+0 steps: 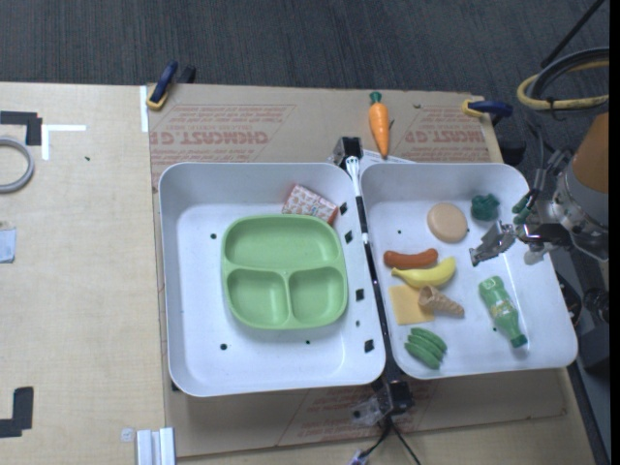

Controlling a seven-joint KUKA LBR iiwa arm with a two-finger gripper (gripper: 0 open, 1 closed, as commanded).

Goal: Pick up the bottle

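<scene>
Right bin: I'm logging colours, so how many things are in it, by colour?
Green: 3, the bottle, broccoli, pickle
Yellow: 2, banana, cheese
Tan: 2, bun, cone
Red: 1, sausage
Total: 8

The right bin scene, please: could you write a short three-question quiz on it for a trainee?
1. True or false: the green bottle lies in the right bin.
2. What sits in the left bin: A) green tray, B) banana, C) sausage?
3. Which toy rests outside both bins, on the cardboard?

Key: 1 true; 2 A; 3 the carrot.
</scene>
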